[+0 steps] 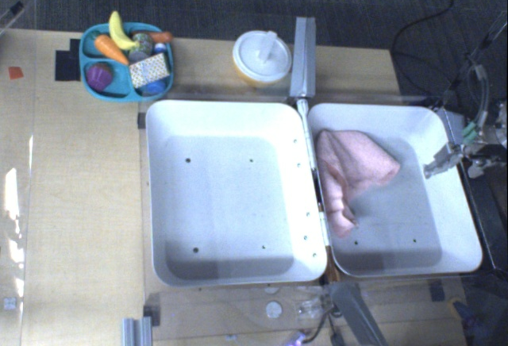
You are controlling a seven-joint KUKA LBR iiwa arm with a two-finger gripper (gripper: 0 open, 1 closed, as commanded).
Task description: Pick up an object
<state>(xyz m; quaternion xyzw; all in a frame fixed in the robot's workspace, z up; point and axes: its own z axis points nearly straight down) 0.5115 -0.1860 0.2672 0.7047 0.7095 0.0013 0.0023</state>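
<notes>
A crumpled pink cloth [353, 174] lies in the right white bin [413, 257], against its left wall and towards the back. One narrow end of it trails towards the front, along the divider between the bins. Nothing touches or covers the cloth.
The left white bin [230, 257] stands next to the right one. Behind the bins are a blue tray [89, 90] of toy food and a white lidded cup [262, 56]. A metal bracket with cables [468, 148] sits at the right bin's right rim.
</notes>
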